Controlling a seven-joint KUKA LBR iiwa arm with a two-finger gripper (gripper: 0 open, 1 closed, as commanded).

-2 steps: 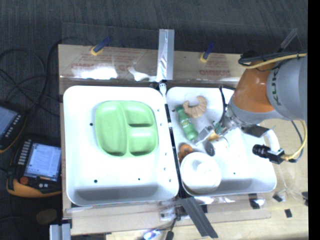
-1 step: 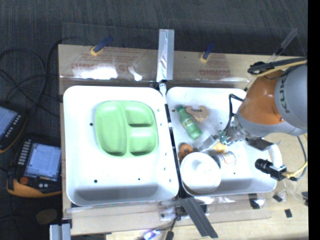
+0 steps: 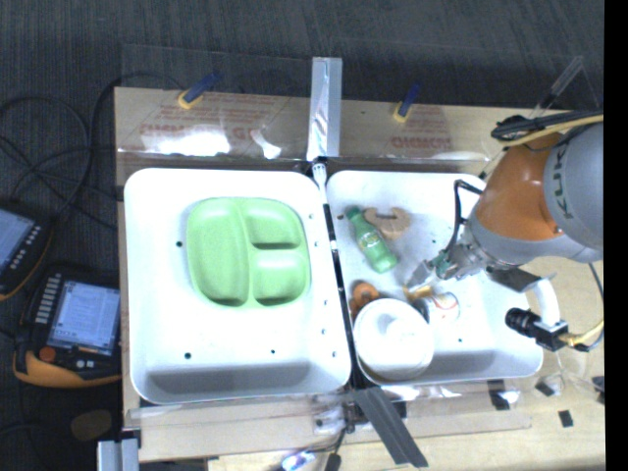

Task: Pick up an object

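White bowl (image 3: 392, 338) is sitting at the near edge of the right bin (image 3: 491, 356), a small orange piece (image 3: 364, 291) just left-far of it. Gripper (image 3: 439, 268) is hovering low mid-bin over small clutter; can't tell its opening. Green bottle (image 3: 373, 240) is lying farther left beside a tan ring (image 3: 391, 222): I'd centre on one item and descend straight, avoiding the bowl rim.

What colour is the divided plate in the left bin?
Light green plate, seen in the camera view.

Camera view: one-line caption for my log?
Tool lowered into the right bin among small items; green tray in left bin.
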